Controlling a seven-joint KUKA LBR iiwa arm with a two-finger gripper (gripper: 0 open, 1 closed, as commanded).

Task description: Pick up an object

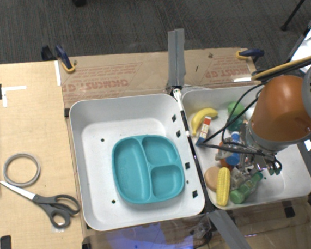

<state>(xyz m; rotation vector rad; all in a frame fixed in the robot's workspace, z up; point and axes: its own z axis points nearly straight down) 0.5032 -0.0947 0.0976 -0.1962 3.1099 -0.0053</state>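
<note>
Yellow plastic corn cob (222, 186) lies in the right white bin (293, 187), beside a green bottle (245, 189); the gripper (252, 166) hovers above them, its grip state impossible to tell.

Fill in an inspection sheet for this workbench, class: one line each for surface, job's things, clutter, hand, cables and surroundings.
Surface: two shallow white plastic bins, left and right, on a bench with brown cardboard.
Job's things: right bin holds a yellow toy banana, yellow toy corn cob, green plastic bottle and other small items; left bin holds a teal three-compartment plate.
Clutter: grey-handled scissors and a tape roll left of the bins.
Hand: low over the right bin; finger state unclear.
Cables: black cables beside the arm.
Surroundings: dark floor; blue clamps.
</note>
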